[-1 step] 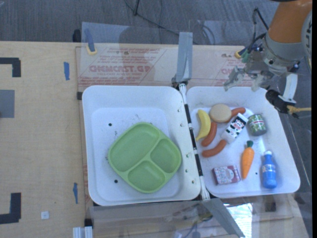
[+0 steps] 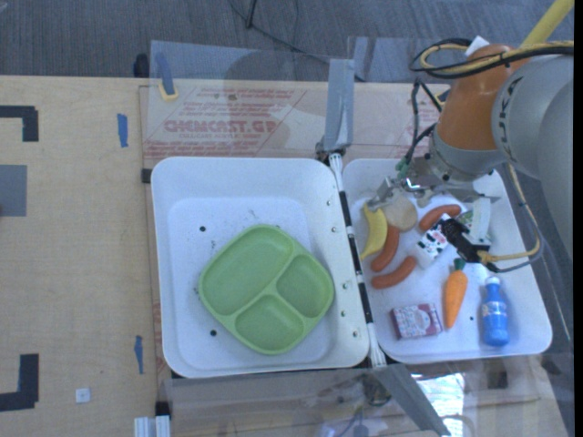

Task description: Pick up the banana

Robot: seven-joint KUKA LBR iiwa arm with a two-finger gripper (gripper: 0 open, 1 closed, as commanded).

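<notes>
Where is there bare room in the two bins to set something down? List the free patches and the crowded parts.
Left bin: a bare strip along its far wall and left wall, around the green divided plate. Right bin: crowded. The banana, sausages, carrot, blue bottle and red box fill it, with the gripper over its far end. Small gap along its near wall.

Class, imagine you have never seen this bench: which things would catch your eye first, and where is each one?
First comes the bright green three-compartment plastic tray, lying in the left white bin. Next is the grey arm's orange band at upper right, above the right white bin, where its end effector hangs beside the yellow banana. Toy food crowds that bin, including an orange carrot and a blue bottle.
</notes>
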